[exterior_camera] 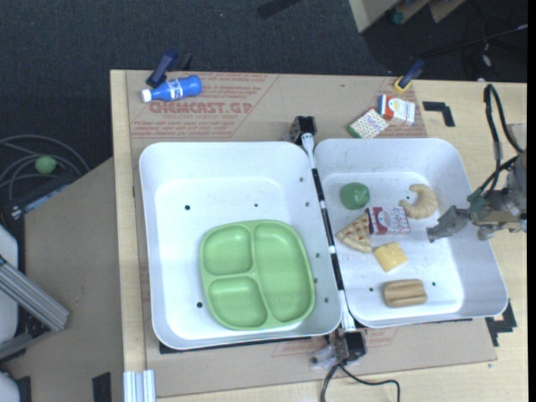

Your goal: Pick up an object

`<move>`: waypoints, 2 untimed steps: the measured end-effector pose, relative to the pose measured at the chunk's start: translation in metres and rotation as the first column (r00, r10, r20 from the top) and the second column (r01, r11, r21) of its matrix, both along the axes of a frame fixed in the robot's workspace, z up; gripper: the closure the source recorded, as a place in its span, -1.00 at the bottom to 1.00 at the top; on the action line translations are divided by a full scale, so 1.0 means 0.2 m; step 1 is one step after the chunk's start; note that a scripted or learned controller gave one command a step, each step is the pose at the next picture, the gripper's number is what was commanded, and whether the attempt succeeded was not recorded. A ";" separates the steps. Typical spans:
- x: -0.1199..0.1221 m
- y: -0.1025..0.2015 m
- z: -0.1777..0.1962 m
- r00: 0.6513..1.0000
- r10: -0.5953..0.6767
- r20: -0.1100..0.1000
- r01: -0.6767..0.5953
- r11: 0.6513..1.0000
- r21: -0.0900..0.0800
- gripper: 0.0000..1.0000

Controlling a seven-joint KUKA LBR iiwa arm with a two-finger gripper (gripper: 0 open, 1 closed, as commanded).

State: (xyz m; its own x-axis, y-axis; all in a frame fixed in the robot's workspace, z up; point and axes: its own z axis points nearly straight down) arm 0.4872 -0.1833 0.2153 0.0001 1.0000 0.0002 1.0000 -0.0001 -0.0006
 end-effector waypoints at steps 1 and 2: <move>0.29 0.21 -0.38 1.000 0.002 -0.002 -0.002 1.000 0.002 -1.00; 0.67 0.38 -0.66 1.000 0.001 -0.001 -0.001 1.000 0.001 -1.00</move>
